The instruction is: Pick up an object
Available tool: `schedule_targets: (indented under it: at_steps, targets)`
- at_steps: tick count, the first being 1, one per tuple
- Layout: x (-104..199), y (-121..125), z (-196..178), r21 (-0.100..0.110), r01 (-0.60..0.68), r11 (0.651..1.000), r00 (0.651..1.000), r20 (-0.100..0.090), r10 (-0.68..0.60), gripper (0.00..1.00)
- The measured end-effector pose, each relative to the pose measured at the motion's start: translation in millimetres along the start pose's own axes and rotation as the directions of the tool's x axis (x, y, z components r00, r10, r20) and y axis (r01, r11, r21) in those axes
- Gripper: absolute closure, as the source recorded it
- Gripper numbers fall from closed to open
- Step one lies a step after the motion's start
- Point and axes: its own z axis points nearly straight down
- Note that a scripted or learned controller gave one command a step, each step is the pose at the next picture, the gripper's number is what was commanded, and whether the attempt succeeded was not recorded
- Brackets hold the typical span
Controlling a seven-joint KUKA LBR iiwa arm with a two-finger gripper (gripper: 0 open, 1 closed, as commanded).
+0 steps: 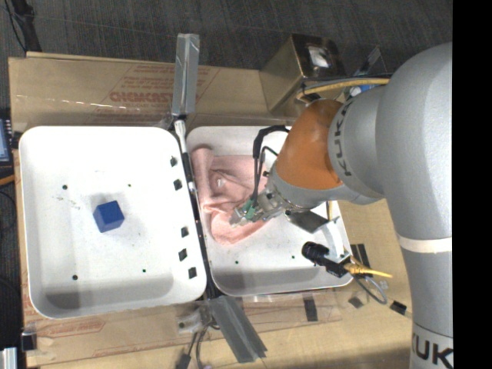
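Reaching in from three o'clock, a grey robot arm [400,137] with an orange band above its wrist bends low over the right-hand shallow white plastic bin [269,279]. Its tool [250,212] sits near the middle of that bin, directly on a crumpled pale pink cloth [219,194] that spreads from the bin's ten o'clock corner toward its centre. The tool appears to touch or press into the cloth's lower fold, but the view is too small and cluttered there to tell how far the tool is open, or whether any cloth is caught in it.

In the left-hand shallow white plastic bin [46,283], a small blue cube [108,215] rests alone, slightly toward eight o'clock of that bin's centre, well apart from the tool.

As a judgement, the pick looks to be at the approach or grasp stage: the cloth lies flat on the bin floor, nothing is raised, and closing, securing and lifting are not yet done.

The wrist is tilted down and toward nine o'clock, with the orange band above the tool and the thick grey upper link running off at four o'clock. Both bins sit side by side on a cardboard-covered worktop [92,83].
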Motion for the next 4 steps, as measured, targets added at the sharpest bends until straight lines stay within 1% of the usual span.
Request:
schedule_targets:
  at_steps: [1, 2, 3, 4]
  targets:
    - [0.1, 0.0, 0.0, 0.000, 0.001, 1.000, 1.000, 0.000, -0.001, 0.00]
    - [6.4, -7.5, 19.3, -0.005, 0.056, 0.998, 0.998, 0.002, -0.056, 0.00]
    - [104.2, 7.3, -80.6, -0.006, 0.030, 1.000, 1.000, 0.004, -0.030, 0.00]
    - [19.0, 3.5, -80.4, -0.005, -0.153, 0.988, 0.988, 0.003, 0.153, 0.00]
